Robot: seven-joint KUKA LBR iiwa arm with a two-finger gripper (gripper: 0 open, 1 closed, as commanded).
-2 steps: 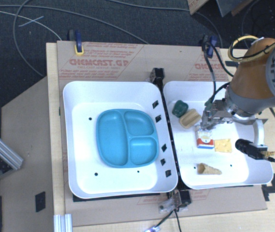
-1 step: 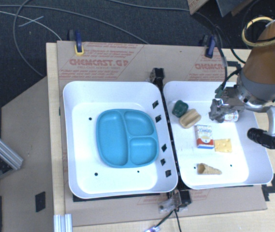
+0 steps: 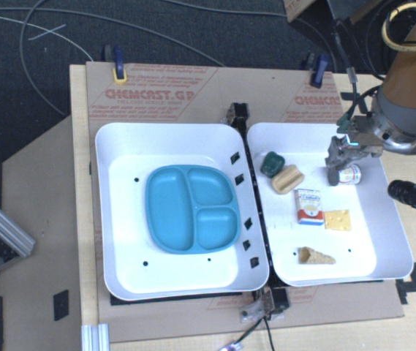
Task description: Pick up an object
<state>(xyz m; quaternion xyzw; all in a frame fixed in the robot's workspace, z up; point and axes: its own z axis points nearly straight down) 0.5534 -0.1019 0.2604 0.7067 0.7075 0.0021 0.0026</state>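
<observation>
bench seen from above at a slant, with two shallow white bins side by side. left bin (image 3: 112, 196), centre left of the frame, holding a blue divided tray (image 3: 191, 209). right bin (image 3: 383, 247), centre right, holding the candidate objects: a dark green piece (image 3: 272, 164) and a tan roll-shaped item (image 3: 286, 179) touching it at the bin's upper left; a small red-and-white box (image 3: 310, 207) just beside a yellow square piece (image 3: 338, 219) in the middle; a tan wedge (image 3: 316, 255) lower down; a small pale cylinder (image 3: 349, 175) at the upper right. gripper (image 3: 337, 168) positioned low in the upper right of the right bin, reaching in from the right edge of the frame, directly beside the pale cylinder and possibly touching it. claw opening: cannot tell from this angle, and nothing visibly held between its tips. task judged as not yet complete, with no object lifted. probable faults from here: closing beside the cylinder rather than around it, caused by lateral offset; rolling of the cylinder away on contact, caused by its round form and the smooth bin floor; collision with the nearby bin wall, caused by the closeness of the target to the rim; an empty lift, undetectable until the claw rises.
</observation>
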